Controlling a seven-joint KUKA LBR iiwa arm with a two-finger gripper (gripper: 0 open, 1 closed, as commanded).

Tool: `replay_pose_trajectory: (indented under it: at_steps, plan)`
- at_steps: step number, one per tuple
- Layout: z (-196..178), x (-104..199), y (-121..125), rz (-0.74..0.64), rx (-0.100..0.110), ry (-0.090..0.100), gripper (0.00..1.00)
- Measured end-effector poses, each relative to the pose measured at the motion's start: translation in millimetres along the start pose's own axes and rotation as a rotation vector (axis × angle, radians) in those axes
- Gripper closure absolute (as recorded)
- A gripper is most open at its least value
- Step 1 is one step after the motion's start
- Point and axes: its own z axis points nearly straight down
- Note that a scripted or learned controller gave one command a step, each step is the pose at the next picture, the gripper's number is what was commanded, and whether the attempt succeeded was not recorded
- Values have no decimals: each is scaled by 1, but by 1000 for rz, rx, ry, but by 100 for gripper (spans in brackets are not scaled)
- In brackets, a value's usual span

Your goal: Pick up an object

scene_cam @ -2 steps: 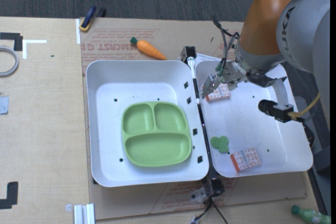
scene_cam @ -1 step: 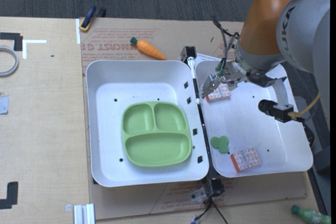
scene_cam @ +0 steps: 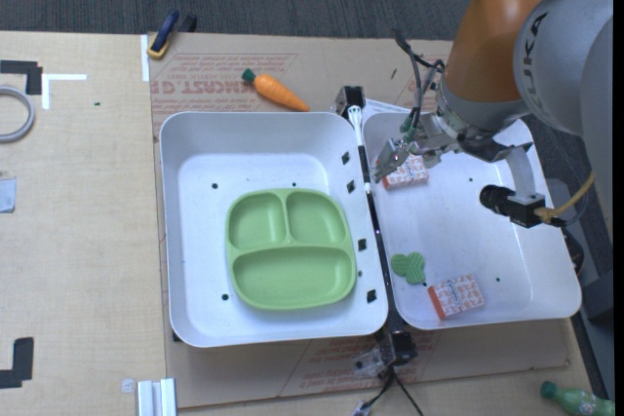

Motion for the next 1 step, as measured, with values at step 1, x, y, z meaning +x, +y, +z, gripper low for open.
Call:
replay_pose_trajectory:
  at_steps: [1]
  plan:
    - [0, 0, 0, 0, 0, 0, 0]
